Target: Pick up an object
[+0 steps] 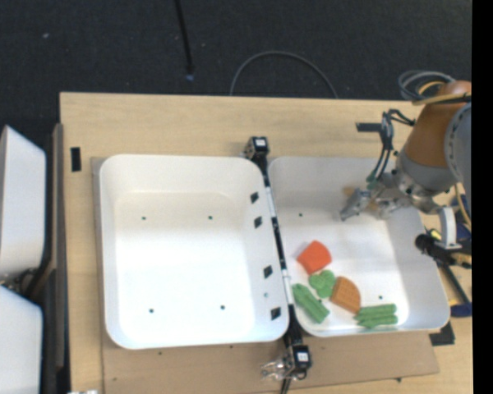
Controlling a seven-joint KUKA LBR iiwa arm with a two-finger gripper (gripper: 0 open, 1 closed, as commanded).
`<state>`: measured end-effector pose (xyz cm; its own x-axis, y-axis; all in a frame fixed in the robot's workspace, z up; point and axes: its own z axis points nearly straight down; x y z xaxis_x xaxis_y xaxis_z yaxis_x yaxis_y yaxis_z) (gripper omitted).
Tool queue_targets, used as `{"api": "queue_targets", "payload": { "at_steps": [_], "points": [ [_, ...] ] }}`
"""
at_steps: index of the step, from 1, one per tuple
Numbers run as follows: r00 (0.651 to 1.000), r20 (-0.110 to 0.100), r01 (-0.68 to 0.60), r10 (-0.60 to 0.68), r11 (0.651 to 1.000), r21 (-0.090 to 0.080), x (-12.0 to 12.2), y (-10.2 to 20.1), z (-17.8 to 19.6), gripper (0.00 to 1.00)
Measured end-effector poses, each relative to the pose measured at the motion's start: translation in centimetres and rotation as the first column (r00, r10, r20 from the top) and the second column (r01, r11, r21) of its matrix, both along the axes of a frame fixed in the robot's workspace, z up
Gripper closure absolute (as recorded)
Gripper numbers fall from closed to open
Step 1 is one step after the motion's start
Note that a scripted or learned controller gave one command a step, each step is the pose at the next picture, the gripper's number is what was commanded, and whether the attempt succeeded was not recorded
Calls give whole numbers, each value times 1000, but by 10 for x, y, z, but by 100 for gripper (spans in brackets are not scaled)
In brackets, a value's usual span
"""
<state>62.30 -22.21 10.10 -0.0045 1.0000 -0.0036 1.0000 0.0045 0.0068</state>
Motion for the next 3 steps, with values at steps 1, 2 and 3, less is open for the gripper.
{"api": "queue_targets", "payload": {
  "at_steps": [1,2,3],
  "points": [
    [1000,0,-2,2,1000,3,49,47,1,0],
    [1000,-3,0,0,1000,1,58,33,1,0],
    [1000,0,-4,4,1000,-3,58,32,14,100]
  ]
}}
